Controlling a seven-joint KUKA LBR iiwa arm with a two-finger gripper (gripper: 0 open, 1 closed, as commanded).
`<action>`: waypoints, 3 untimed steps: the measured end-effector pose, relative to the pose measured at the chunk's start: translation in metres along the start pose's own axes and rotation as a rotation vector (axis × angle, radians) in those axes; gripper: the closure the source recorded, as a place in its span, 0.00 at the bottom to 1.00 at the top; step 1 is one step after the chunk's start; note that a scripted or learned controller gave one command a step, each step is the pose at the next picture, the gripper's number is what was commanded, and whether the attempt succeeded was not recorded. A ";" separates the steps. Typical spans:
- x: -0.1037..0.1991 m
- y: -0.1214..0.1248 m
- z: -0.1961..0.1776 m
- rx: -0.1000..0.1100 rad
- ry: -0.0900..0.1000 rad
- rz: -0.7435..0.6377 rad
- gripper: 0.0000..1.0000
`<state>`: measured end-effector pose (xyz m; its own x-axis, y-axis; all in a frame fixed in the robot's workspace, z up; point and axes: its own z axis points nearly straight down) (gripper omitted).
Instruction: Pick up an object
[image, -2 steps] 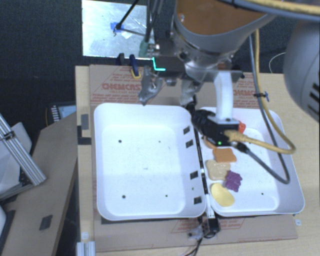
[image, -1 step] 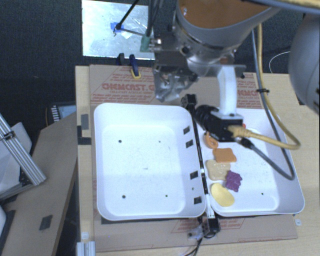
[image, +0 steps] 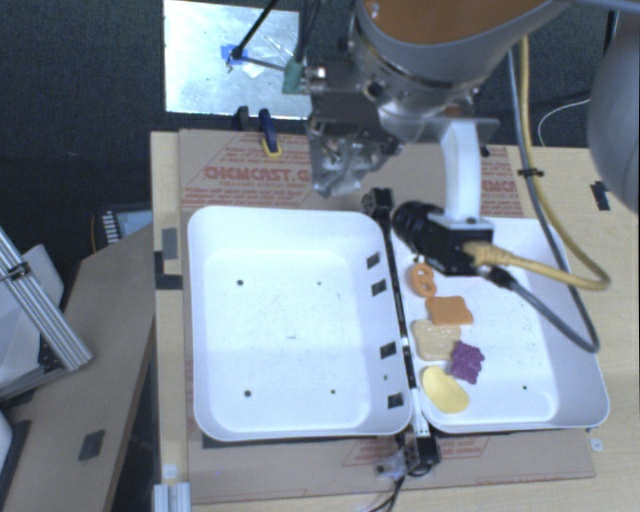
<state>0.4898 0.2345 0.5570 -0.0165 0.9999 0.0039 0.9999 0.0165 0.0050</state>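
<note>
The tabletop (image: 165, 300) bears two white bins. The gripper (image: 343, 170) hangs above the left bin's (image: 290, 330) far rim; its grip state is unclear.

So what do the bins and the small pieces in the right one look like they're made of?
Both bins, left bin and right bin: thin white plastic, smooth, slightly glossy. Orange block, beige piece, purple piece, yellow piece: matte, probably soft plastic or foam toy food; can't say which.

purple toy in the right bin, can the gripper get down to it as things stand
Probably yes. The purple toy lies uncovered from above, but a slice of bread and a yellow piece crowd its left. The gripper hangs beyond the bins' far edge.
</note>
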 end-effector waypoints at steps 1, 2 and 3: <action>0.000 0.000 0.000 0.001 0.000 -0.001 0.00; 0.000 0.000 -0.011 -0.001 0.002 -0.005 1.00; 0.001 0.001 -0.022 -0.003 0.003 -0.012 1.00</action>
<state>0.4902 0.2351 0.5790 -0.0284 0.9996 0.0071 0.9996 0.0284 0.0079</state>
